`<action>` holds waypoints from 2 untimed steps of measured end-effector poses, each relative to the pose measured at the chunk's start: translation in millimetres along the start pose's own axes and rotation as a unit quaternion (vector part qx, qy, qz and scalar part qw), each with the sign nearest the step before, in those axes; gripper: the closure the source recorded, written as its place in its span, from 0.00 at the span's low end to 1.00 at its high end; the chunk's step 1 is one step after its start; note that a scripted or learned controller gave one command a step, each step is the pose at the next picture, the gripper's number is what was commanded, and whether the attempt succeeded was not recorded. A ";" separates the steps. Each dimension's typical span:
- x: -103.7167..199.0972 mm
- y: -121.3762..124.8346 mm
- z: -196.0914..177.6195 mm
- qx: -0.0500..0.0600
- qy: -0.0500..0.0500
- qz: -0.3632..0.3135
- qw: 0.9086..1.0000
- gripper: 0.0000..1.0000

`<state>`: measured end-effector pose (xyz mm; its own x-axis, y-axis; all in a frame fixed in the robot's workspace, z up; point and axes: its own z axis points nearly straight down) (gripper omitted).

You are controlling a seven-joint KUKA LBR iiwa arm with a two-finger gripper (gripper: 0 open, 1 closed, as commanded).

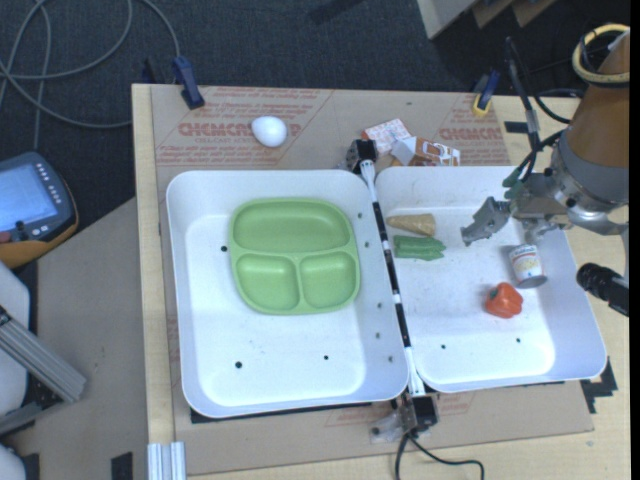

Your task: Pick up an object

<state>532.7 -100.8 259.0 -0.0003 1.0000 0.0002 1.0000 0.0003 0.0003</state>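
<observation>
In the right bin point(470, 358) lie a tan wedge point(414, 224), a green pod-shaped item point(417, 249), a small labelled can point(524, 264) and a red pepper-like item point(504, 300). My gripper point(508, 230) hangs over the bin's upper right part, just above the can and to the right of the tan wedge. Its fingers point(483, 222) are spread open, with nothing between them. The arm's orange band point(605, 118) rises at the right edge.
A green divided plate point(294, 253) sits in the left bin point(200, 298). On the bench behind the bins are a white egg-shaped object point(268, 129), crumpled wrappers point(405, 146) and two blue clamps point(187, 81). A black part point(605, 286) juts in at the right bin's edge.
</observation>
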 end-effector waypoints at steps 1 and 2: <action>-72.4 -19.4 72.5 0.001 0.000 0.001 1.000 0.00; -75.6 -26.7 165.5 0.001 0.000 0.001 1.000 0.00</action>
<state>506.1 -176.4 93.5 0.0011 1.0000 0.0004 1.0000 -0.0011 -0.0009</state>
